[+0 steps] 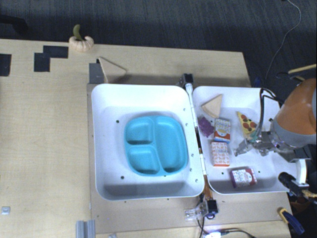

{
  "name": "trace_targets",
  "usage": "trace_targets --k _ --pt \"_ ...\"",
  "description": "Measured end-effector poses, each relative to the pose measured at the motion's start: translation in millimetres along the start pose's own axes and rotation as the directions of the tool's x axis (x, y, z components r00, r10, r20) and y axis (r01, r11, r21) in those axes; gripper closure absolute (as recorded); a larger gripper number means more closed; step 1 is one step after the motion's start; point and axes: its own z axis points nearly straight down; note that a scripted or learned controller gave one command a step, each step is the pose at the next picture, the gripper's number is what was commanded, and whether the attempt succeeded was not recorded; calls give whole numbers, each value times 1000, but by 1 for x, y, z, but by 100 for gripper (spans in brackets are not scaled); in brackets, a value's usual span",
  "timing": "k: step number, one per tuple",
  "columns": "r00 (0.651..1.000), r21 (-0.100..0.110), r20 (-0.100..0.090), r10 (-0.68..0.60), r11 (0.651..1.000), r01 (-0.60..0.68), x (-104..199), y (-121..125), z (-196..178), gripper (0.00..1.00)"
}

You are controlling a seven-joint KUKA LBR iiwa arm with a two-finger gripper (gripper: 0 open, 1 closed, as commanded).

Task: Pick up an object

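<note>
The right bin [270, 94] holds several small items. A tan sandwich wedge [213, 104] lies at the back, with a purple piece [205, 126] and a small printed carton [222, 128] in front of it. A second carton [220, 153] sits lower down, a pizza slice [245, 122] lies to the right, and a dark red packet [242, 177] is near the front wall. My gripper [249, 146] hangs over the bin's middle right, between the pizza slice and the red packet. It is open, with nothing between its fingers.
The left bin [101, 133] carries a blue divided plate [155, 144]. The grey arm with its orange band [298, 110] comes in over the right bin's right wall. Cables [208, 209] lie at the front edge between the bins. A small gourd-like object [80, 42] sits on the bench at the far left.
</note>
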Motion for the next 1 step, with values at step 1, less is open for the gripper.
trace_targets --k 1 --pt "1000 -1 4 1 1000 -1 39 -19 12 0"
